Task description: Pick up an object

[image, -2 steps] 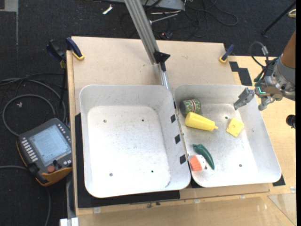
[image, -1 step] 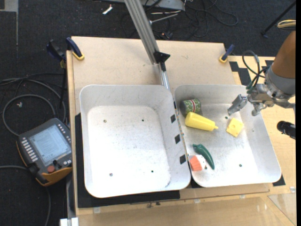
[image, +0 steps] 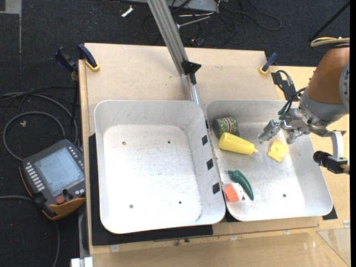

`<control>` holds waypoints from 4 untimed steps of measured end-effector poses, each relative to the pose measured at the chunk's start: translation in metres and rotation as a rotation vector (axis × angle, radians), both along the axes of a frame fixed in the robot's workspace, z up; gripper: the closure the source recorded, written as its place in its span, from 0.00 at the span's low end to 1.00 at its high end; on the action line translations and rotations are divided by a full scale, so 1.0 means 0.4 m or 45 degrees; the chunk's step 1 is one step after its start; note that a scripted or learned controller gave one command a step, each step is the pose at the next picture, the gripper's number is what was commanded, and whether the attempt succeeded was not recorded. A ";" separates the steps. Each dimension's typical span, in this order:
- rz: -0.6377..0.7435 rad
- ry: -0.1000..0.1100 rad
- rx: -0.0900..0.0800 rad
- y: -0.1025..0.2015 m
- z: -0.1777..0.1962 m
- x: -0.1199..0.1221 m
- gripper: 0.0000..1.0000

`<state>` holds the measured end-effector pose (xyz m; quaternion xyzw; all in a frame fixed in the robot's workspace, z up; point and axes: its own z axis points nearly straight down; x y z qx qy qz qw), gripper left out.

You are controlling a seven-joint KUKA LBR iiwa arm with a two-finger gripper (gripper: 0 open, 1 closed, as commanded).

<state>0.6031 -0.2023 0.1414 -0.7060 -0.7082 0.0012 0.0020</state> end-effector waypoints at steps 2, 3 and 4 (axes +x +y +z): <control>-0.002 -0.028 -0.011 -0.004 -0.070 0.014 1.00; 0.001 -0.014 -0.004 0.010 0.048 0.033 1.00; 0.002 -0.015 -0.004 0.032 0.166 0.037 1.00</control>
